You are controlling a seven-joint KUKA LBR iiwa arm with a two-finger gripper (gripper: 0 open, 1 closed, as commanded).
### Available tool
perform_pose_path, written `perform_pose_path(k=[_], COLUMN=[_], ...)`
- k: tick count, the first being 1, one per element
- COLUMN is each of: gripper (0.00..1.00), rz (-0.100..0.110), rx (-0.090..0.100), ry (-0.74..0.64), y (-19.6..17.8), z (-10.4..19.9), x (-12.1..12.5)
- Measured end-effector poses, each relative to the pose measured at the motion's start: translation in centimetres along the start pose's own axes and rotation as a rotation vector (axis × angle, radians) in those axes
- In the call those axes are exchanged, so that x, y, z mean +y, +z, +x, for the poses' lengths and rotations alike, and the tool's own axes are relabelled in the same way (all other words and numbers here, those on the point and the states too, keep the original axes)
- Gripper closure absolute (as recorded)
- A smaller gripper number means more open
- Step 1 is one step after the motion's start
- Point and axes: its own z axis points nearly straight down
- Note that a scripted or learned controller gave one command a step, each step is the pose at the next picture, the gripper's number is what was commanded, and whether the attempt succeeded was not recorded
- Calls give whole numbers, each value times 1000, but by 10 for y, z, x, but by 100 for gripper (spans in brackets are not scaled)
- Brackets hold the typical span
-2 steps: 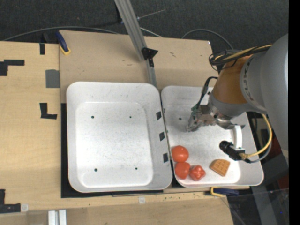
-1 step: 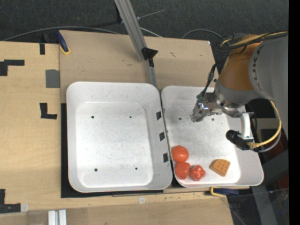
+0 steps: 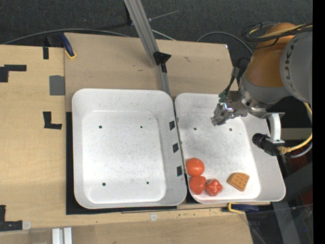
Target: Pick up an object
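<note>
Two white bins lie beneath me; my pincer point(image 3: 222, 117) hangs over the right bin's point(image 3: 213, 144) far end, its opening impossible to tell. Below it sit a tomato point(image 3: 195, 166), two more red pieces, a waffle point(image 3: 238, 181). I judge approach underway; next, travel down-frame, descend.

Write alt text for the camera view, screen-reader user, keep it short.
A grey robot arm reaches in from the right, its gripper over the upper part of the right white bin. At that bin's near edge lie three red tomato-like pieces clustered together and a tan waffle-like piece. The left white bin sits beside it.
</note>
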Motion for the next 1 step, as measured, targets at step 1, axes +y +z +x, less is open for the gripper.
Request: perform_pose_path(k=[1], gripper=[100], rz=[1], rx=[0], ry=[0], y=[-43], z=[5], x=[1])
